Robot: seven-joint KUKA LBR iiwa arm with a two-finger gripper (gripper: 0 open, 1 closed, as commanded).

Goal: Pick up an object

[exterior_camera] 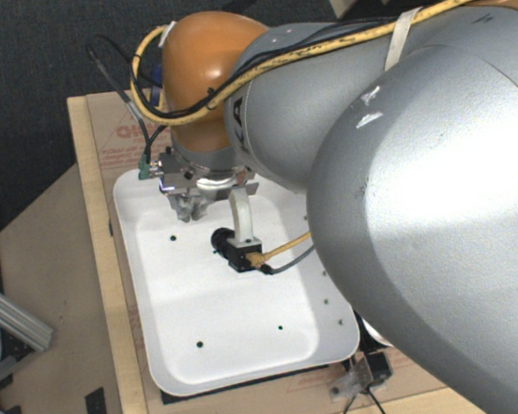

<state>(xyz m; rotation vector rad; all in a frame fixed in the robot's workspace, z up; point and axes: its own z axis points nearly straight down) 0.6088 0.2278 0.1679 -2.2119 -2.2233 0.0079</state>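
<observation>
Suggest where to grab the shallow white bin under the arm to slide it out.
Grip the shallow white plastic bin by the raised lip of its long edge at the view's left, coming in from that side. The lip lies bare there; the grey arm covers the right side and the claw hangs over the far end. Likely pinch across the lip from above.

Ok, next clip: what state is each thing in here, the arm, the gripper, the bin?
arm: reaching in from the right, stretched across the bench.
gripper: pointing down, low over the far end of the white bin.
white bin: lying flat on the bench, its right side covered by the arm.
</observation>
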